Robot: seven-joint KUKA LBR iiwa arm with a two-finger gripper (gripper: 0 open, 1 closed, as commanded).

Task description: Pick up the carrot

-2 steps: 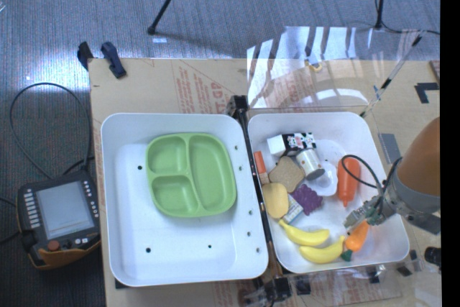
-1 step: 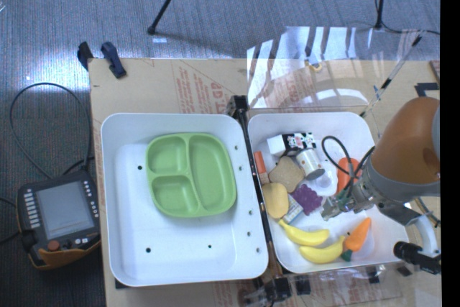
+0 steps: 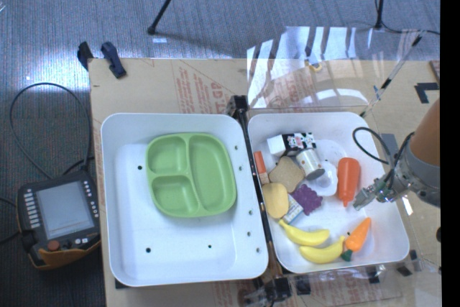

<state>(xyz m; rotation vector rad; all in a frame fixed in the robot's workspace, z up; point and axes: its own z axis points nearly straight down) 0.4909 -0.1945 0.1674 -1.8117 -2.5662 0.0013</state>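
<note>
My gripper (image 3: 368, 195) hangs over the right part of the right bin (image 3: 394, 244), reaching in from the right edge of the view; whether it is parted or closed I cannot tell at this size, and nothing can be seen gripped in it. The carrot (image 3: 357, 235), orange with a small green tuft at its lower-left end, lies on the bin floor near the front wall, just below my gripper in the view and slightly to its left. Its long axis runs diagonally, from the tuft at lower left up to the thicker end at upper right, so I judge a grasp across the body would need the gripper turned crosswise to that diagonal.

An upright orange bottle-like object (image 3: 348, 180) stands just to the left of my gripper, near it but apart from the carrot. Two bananas (image 3: 316, 244) lie to the carrot's left; the lower one ends touching or nearly touching the green tuft, which leaves little room on that side. The bin's right wall and front wall are near, yet bare white floor shows to the carrot's right and above it, the clearer approach. The left bin (image 3: 122, 255) carries a green divided plate (image 3: 191, 173), well apart from the work.
</note>
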